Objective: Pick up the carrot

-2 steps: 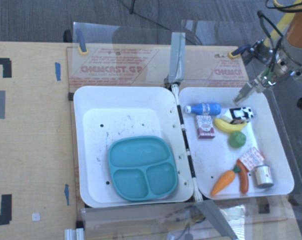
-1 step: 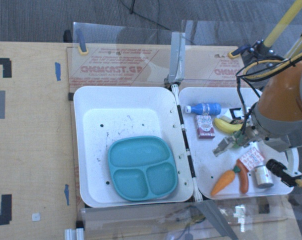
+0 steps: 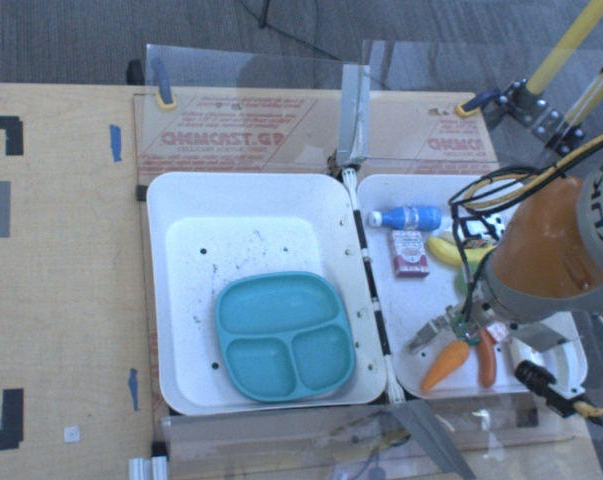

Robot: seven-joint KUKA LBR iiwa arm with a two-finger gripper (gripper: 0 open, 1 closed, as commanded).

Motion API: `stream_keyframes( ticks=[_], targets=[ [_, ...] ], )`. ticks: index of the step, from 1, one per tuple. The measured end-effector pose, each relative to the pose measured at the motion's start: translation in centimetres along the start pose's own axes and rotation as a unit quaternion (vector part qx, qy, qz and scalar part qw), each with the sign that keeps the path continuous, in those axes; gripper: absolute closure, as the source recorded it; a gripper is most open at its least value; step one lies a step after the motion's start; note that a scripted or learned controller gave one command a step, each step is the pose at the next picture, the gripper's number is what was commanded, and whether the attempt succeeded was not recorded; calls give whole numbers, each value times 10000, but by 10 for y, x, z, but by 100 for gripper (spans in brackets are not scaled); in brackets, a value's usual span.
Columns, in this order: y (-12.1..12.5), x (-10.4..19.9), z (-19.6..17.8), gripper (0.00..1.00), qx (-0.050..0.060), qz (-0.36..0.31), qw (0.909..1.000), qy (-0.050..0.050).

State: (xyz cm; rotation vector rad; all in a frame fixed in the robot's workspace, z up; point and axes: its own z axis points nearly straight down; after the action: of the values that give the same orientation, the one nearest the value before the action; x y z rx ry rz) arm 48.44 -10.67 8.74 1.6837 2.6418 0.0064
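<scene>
Down in the right bin [image 3: 541, 393], near its front edge, the carrot [image 3: 447, 364] lies tilted, its pointed end toward the front-left and its thicker end up against the gripper [image 3: 468, 330]; the arm [image 3: 551, 248], grey with its orange band, comes in from the right and hangs over the middle of this bin, hiding much of the floor beneath it; the gripper sits right at the carrot's upper end, but its tip is small and tangled with cables, so whether it is parted, closed or clamped on the carrot I cannot tell; just to the right of the carrot, almost parallel to it, lies a small red sausage-shaped thing [image 3: 487, 360], possibly touching it near the top; further back in the same bin a clear bottle with a blue cap [image 3: 405, 217] lies on its side near the rear wall, a small red-and-white packet [image 3: 411, 252] rests just in front of it, and a banana [image 3: 451, 252] lies beside the packet, partly under the arm; the left bin [image 3: 181, 268] holds a teal plate with three compartments [image 3: 285, 335], set toward the front-right corner.
</scene>
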Motion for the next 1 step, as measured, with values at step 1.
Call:
stream_keyframes(
  ticks=[1],
  targets=[
    [-4,-5,0,0,8,-1095,9940,-8]
  ],
)
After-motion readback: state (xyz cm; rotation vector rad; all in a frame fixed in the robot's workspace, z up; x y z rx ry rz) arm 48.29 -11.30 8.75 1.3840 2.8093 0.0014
